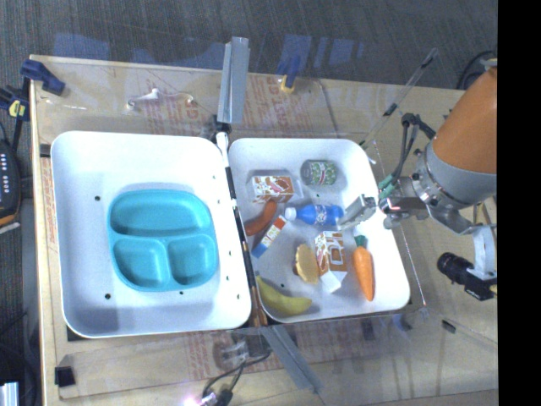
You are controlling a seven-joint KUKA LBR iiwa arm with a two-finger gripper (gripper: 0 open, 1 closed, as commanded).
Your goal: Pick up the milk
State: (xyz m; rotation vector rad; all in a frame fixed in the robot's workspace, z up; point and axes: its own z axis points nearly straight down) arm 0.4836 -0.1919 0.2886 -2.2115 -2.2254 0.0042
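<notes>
The worktop (127, 91) carries two shallow white bins side by side. The left bin (76, 167) holds a blue divided tray (162, 239); the right bin (385, 265) holds all the loose items, so the arm, reaching in from the right, works over this bin.

The milk (330, 255), a small carton with red and white print, lies tilted on its side near the middle of the right bin. It rests just beside a round biscuit (305, 262) on its left and a carrot (363, 272) on its right. A water bottle (317, 215) lies just above it. A second carton (272, 186), a green can (319, 172), a sausage (262, 218) and a banana (283, 299) lie farther off.

The tool (359, 210) hangs at the bin's right side, above the carrot's top and near the bottle's end. Whether it is open or closed cannot be told, and nothing is seen gripped. The milk is judged not yet grasped. Its crowded neighbours leave little side clearance, so a descent could catch the carrot or biscuit.
</notes>
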